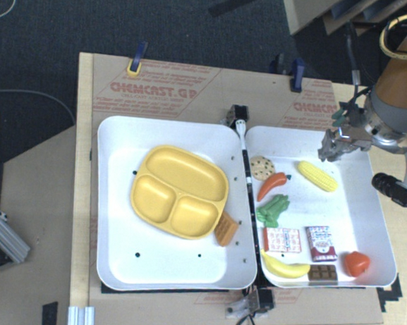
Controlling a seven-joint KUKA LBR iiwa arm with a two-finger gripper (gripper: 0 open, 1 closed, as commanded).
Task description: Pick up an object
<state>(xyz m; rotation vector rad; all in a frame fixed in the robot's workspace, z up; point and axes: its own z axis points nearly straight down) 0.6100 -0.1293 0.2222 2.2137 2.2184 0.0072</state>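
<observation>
The right bin [381, 230] holds several toy foods: a corn cob [317, 177], a cookie [262, 167], a red chili [272, 185], green broccoli [273, 209], two small red-and-white packets [283, 240] [320, 243], a banana [284, 266], a chocolate bar [322, 273] and a tomato [356, 263]. My gripper [330, 151] hangs over the far part of this bin, just up and right of the corn cob. I see nothing held in it.
The left bin [111, 242] carries a yellow divided plate [180, 191] with a brown bread piece [226, 229] at its lower right edge. A black divider clip [238, 115] sits between the bins at the far side. The arm's grey and orange body [401, 90] reaches in from the upper right.
</observation>
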